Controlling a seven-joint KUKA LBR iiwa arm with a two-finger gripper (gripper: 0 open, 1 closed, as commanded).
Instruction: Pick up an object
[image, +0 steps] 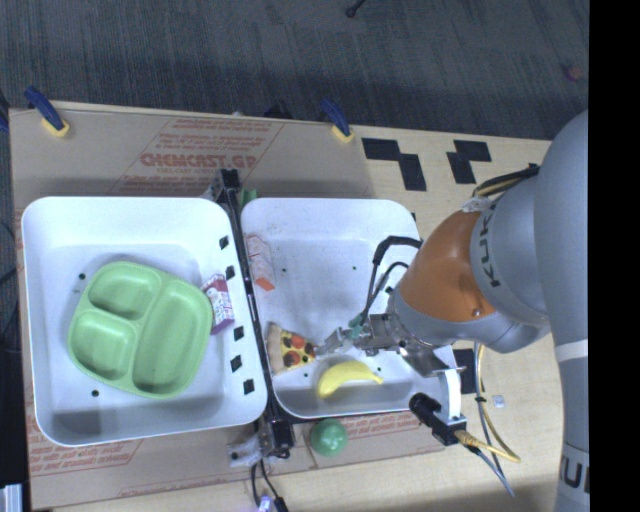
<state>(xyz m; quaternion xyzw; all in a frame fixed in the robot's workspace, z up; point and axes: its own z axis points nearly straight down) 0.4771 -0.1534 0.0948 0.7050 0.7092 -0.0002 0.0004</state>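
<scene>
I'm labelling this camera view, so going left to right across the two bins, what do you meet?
Green divided plate → purple-and-white packet → toy pizza slice → banana → gripper.

One fixed camera, mounted above the bench (300, 140), looking down at a slant. Frame takes in both white bins (40, 300) whole, at middling range; the arm (520, 250) enters from the right.
</scene>
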